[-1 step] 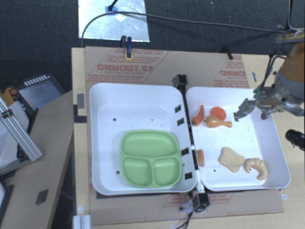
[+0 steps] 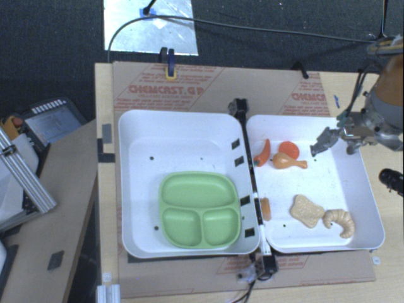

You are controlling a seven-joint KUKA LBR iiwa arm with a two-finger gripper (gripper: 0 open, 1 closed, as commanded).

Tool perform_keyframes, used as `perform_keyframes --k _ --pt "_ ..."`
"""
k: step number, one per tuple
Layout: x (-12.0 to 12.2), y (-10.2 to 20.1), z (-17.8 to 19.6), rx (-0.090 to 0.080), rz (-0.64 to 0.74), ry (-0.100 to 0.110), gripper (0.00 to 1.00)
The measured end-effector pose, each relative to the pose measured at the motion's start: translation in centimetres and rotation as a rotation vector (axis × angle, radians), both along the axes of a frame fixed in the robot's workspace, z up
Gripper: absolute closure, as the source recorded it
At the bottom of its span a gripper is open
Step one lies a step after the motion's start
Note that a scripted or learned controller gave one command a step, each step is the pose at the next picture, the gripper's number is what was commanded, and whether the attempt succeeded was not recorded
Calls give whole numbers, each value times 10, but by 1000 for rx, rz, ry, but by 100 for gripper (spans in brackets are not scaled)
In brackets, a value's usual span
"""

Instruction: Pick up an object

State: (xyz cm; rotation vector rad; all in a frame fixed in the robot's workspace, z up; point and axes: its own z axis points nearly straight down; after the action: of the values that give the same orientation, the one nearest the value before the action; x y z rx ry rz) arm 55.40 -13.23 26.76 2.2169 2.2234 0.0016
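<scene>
End effector (image 2: 320, 144) above right bin (image 2: 369, 194), grip state unclear, arm cut off.

Divided plate (image 2: 200, 208) in left bin (image 2: 136, 137); toy foods (image 2: 289, 163) in right bin (image 2: 369, 226).

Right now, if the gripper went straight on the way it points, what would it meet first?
Probably the orange ball: the gripper points leftward across the right bin toward it. Its height above the bin is unclear.

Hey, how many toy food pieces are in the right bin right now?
6. Red chili, orange tomato and drumstick near the top left; small sausage by the divider; bread slice and croissant at the bottom right. None seems hidden.
</scene>
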Motion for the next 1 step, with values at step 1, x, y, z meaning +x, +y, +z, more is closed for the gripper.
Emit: perform_keyframes --k 1 --pt "-6 -5 -59 1 -2 5 0"
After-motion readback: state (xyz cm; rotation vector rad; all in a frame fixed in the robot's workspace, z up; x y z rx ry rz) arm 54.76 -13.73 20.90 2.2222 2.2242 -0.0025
